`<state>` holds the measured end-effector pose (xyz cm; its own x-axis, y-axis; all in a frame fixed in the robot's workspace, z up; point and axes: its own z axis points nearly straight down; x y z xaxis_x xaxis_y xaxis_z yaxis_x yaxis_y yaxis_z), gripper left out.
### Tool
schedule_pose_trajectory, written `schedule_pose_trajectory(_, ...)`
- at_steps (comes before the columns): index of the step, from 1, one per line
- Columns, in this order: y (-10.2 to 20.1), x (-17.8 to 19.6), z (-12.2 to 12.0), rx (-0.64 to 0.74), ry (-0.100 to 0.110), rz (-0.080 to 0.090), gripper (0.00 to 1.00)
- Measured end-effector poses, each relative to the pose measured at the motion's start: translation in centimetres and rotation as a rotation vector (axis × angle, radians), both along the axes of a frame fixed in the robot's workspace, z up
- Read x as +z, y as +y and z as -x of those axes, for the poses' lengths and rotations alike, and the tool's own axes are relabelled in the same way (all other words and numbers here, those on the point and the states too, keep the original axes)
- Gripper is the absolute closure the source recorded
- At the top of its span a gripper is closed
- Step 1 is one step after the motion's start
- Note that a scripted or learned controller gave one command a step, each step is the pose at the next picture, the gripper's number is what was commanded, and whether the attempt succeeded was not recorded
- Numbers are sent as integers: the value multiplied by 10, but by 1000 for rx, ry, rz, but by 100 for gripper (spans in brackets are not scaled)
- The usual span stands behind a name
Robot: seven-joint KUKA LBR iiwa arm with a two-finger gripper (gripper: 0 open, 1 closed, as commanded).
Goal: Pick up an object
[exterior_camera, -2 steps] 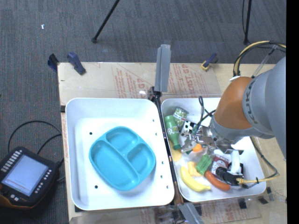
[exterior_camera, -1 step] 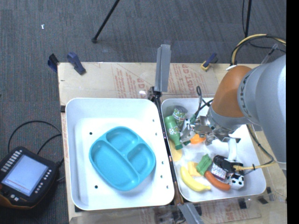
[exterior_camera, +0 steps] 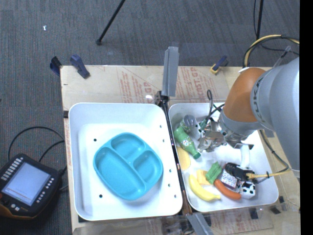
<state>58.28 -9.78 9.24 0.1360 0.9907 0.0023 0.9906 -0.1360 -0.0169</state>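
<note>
One green bottle (exterior_camera: 186, 137) is lying by the right bin's (exterior_camera: 272, 184) left wall. Gripper (exterior_camera: 209, 142) is hanging just beside it; can't tell if open/shut. Prob light & slippery, so grab its middle.

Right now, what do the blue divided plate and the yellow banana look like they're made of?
The blue divided plate looks like moulded plastic: one even colour, a soft sheen, rounded compartment ridges. The yellow banana is probably a plastic or rubber toy: flat, uniform yellow without spots, though the view is too coarse to be sure.
</note>
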Motion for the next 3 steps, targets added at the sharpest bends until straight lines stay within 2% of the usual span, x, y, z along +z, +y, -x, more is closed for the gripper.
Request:
schedule_pose_trajectory(1, 49, 164, 14, -86, -10, 6, 100)
schedule_pose_trajectory(2, 49, 164, 14, -86, -9, 6, 0)
schedule_pose_trajectory(3, 22, 108, -43, 79, -9, 3, 0)
